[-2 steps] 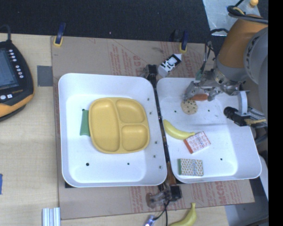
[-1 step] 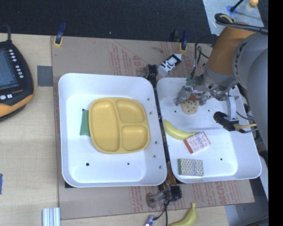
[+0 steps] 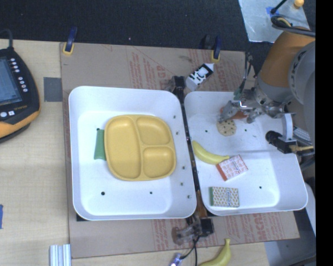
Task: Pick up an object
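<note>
cookie [image 3: 226, 127] just below tool [image 3: 237, 111], possibly touching.

Bright even light, soft shadows, slightly grainy

I see the counter [image 3: 28, 170] carrying a cardboard sheet [image 3: 127, 65] with two white bins [image 3: 83, 148] on it, a control pad [image 3: 8, 93] at left, and a banana [image 3: 219, 255] at the front edge.

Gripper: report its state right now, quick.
Gripper: low in the right bin, just above the cookie; open or closed cannot be told.
</note>
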You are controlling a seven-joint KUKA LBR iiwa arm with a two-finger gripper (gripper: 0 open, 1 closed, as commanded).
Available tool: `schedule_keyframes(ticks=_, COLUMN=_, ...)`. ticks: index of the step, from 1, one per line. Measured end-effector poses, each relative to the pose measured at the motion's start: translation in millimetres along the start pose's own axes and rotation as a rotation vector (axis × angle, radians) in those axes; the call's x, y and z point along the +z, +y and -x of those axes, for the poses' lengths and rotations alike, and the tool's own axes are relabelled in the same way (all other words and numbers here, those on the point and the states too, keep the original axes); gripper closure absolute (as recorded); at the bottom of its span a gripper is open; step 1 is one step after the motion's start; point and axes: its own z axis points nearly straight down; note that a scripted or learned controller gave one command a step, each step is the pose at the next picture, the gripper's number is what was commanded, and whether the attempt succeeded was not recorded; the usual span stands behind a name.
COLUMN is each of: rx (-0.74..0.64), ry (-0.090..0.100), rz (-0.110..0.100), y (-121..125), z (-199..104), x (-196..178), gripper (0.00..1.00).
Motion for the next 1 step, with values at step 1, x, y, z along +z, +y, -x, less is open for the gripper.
schedule_keyframes(ticks=1, rx=-0.002, ry=0.001, rz=0.001, y=0.7, z=0.0, x=-11.4, gripper=1.00)
